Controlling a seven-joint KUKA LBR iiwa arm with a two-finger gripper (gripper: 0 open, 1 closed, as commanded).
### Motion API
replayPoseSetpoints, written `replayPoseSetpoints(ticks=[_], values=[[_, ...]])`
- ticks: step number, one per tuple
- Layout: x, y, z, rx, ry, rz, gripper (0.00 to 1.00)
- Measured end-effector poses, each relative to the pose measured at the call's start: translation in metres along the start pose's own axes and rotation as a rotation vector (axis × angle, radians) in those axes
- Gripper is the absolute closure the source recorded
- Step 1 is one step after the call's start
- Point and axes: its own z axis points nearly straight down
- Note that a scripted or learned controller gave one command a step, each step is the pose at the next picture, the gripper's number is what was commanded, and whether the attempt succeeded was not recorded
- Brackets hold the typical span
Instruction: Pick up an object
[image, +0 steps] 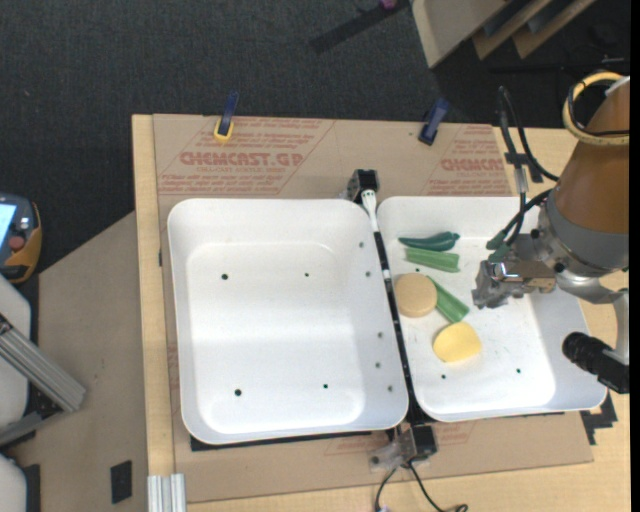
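The right bin (520, 390) holds several small objects near its left side. A tan round piece (415, 296) lies by the divider, with a yellow round piece (457, 344) just below and to its right. Green bean-like pieces (432, 250) lie above them, and another green strip (451, 303) runs between the two round pieces. My gripper (493, 284) hangs over the middle of the right bin, to the right of the tan piece and above the yellow one. No object shows between its metal fingers.
The left bin (270, 320) sits beside the right one on a cardboard sheet (250, 150). Clamps (225, 125) hold the sheet's far edge. Cables (515, 150) trail along the arm at the right.
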Motion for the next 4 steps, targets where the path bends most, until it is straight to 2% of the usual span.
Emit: replayPoseSetpoints(ticks=[1,2,3,4], values=[[0.099,0.001,-0.051,-0.015,0.003,-0.019,1.0],[0.166,0.0,-0.163,-0.024,0.006,-0.017,1.0],[0.224,0.047,-0.061,0.002,-0.002,-0.012,1.0],[0.17,-0.002,-0.077,-0.005,0.0,-0.003,1.0]])
